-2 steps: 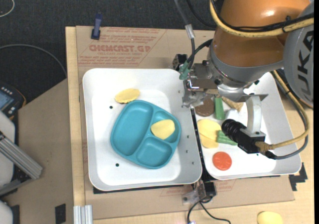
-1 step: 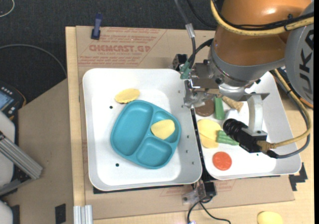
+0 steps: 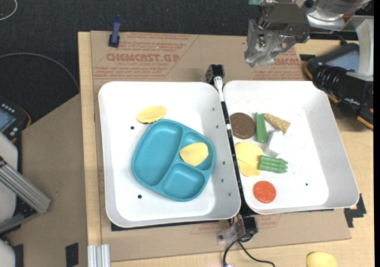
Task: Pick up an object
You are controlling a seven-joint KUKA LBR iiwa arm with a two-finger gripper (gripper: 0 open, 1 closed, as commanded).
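My gripper (image 3: 265, 52) hangs above the far edge of the right bin (image 3: 320, 141), well above the objects, with nothing visible between its fingers. In the right bin lie a brown disc (image 3: 241, 125), a green stick (image 3: 260, 127), a tan cone (image 3: 276, 121), a yellow slice (image 3: 248, 158), a green bean bundle (image 3: 272, 165) and a red disc (image 3: 265, 191). The left bin (image 3: 119, 141) holds a blue divided plate (image 3: 163, 162) with a yellow piece (image 3: 194, 153) on it, and another yellow piece (image 3: 151, 114) lies beside the plate.
A black clip (image 3: 215, 73) sits at the far end of the seam between the bins. A blue clamp (image 3: 115, 32) is on the cardboard at the back left. Black equipment (image 3: 341, 85) stands right of the right bin.
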